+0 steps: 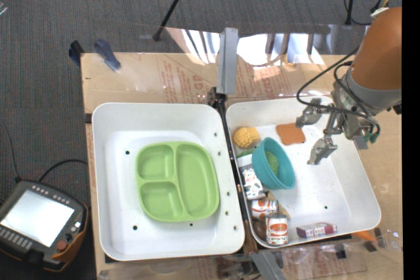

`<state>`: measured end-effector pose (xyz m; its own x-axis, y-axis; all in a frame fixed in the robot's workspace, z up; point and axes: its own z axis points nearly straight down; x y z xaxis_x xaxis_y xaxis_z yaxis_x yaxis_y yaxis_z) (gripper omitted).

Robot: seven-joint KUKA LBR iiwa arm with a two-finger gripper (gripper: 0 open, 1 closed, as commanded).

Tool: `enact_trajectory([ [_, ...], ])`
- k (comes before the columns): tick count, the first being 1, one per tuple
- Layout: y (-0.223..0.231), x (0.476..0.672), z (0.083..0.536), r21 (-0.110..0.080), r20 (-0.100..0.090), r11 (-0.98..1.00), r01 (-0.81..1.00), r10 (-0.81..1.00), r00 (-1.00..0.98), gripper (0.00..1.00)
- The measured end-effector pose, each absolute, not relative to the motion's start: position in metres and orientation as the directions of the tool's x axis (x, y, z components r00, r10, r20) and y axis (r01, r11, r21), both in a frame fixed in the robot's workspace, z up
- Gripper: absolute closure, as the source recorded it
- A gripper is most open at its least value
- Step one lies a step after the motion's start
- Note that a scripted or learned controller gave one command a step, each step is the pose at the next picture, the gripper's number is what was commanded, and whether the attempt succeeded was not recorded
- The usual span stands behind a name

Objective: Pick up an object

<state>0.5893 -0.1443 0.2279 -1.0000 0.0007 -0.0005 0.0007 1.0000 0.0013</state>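
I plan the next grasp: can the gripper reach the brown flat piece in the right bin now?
Probably yes. The brown piece lies flat with open floor around it, and the gripper hovers just to its right with nothing between them.

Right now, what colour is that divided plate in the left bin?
Light green, the divided plate has three compartments; the camera view from above shows it clearly.

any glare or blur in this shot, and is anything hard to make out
Camera view: strong glare on the reflective strip behind the bins washes out detail there; the end effector is slightly soft, its fingers hard to read; the green divided plate is evenly lit and sharp; the small cans sit in clutter with unreadable labels.
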Motion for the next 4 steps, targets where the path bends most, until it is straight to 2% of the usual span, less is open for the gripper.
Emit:
enact_trajectory([
  [1,-0.091,0.615,0.093,-0.005,-0.011,1.000,-0.028,-0.028,-1.000,0.00],
  [2,-0.093,0.572,0.093,-0.005,-0.010,1.000,-0.003,-0.003,-1.000,0.00],
  [3,-0.092,0.575,0.106,-0.007,-0.017,1.000,-0.009,-0.009,-1.000,1.00],
  [4,-0.030,0.539,0.252,0.003,-0.010,0.983,0.182,0.182,-0.983,1.00],
])
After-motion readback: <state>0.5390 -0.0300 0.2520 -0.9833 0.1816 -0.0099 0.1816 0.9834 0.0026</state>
